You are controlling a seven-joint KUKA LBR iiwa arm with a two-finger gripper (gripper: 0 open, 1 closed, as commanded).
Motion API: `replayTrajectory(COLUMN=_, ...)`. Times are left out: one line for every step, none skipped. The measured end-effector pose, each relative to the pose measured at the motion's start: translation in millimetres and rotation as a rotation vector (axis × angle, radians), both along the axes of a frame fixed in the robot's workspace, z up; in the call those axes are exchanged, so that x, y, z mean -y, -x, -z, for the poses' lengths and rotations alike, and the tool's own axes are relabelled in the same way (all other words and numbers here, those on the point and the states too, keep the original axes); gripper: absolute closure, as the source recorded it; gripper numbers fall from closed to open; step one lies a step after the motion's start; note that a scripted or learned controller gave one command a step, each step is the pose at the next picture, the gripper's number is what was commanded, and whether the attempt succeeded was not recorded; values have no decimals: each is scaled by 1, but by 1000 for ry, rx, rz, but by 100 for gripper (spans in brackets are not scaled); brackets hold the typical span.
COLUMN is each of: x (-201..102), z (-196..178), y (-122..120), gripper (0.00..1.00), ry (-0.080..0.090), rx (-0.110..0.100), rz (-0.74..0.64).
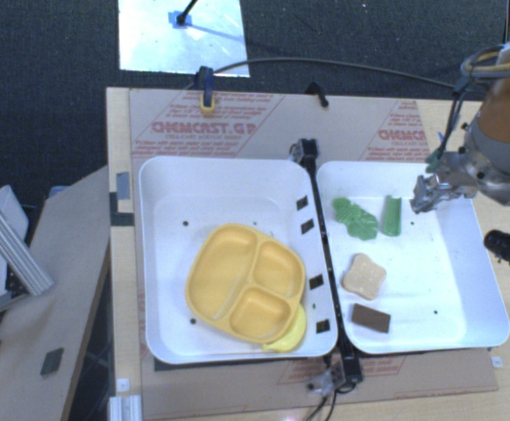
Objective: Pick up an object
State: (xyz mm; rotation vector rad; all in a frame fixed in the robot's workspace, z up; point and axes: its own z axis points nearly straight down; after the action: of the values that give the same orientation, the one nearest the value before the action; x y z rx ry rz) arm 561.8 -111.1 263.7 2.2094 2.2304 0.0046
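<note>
**Gripper over the right bin, beside the green stick**

I take the right bin (478,261) as my landmark. From my seat I see the gripper (423,194) hanging over its upper part, toward the far rim, with the grey and orange arm (505,117) reaching in across the bin's right side. I cannot tell how the jaws stand; the tip is too small and blurred, and I see nothing between them.

Inside the right bin, the green stick (392,215) lies just left of the gripper, near it, though I cannot tell whether they touch. The green leafy piece (355,217) sits just left of the stick. The slice of toast (364,276) lies in the bin's middle-left, and the brown block (371,318) is near the front rim.

Left of the right bin, the left bin (163,235) holds a yellow divided tray (246,282).
</note>
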Motion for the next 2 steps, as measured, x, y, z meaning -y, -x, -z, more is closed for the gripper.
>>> replayTrajectory(x=-48, z=15, y=-10, gripper=100, ry=-1, rx=-2, rz=0)
replayTrajectory(x=-95, z=12, y=-21, gripper=100, ry=-1, rx=-1, rz=0)
